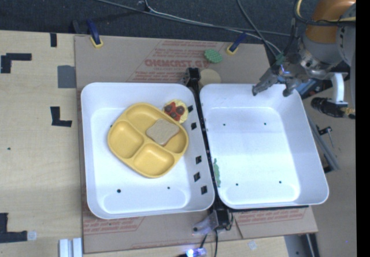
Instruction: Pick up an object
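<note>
A yellow divided plate (136, 143) lies in the left bin (95, 134). A slice of brown toast (162, 131) rests on the plate's right side. A small red and yellow toy food piece (176, 110) sits at the plate's upper right edge. My gripper (272, 85) hangs over the far rim of the right bin (300, 152), near its upper right corner. Its two fingers are spread apart with nothing between them.
A green flat piece (213, 54) and a pale disc (210, 75) lie on the cardboard behind the bins. A small green scrap (216, 170) lies at the right bin's left wall. Black clips join the bins along the middle. Cables run across the back.
</note>
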`<state>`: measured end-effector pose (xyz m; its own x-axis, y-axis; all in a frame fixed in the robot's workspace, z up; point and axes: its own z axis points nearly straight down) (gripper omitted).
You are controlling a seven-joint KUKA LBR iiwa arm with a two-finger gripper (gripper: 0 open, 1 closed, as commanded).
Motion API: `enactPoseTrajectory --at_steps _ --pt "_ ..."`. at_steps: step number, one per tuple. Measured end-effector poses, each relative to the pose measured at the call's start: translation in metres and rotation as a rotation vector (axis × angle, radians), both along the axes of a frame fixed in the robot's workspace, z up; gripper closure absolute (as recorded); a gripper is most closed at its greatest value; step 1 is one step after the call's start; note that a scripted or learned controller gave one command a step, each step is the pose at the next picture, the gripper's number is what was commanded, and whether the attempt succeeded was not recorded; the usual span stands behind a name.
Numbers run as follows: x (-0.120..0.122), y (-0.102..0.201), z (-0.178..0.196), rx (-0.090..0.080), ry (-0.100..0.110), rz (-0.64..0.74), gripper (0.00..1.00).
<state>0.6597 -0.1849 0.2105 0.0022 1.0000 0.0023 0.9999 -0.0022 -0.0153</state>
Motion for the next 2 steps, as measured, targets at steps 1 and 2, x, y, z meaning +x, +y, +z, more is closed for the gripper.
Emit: enactPoseTrajectory --at_steps 1,2 --pt "0.003 0.001 0.01 -0.003 -0.014 0.004 0.0" --pt "0.006 0.005 -0.053 -0.003 -0.009 0.005 0.0"
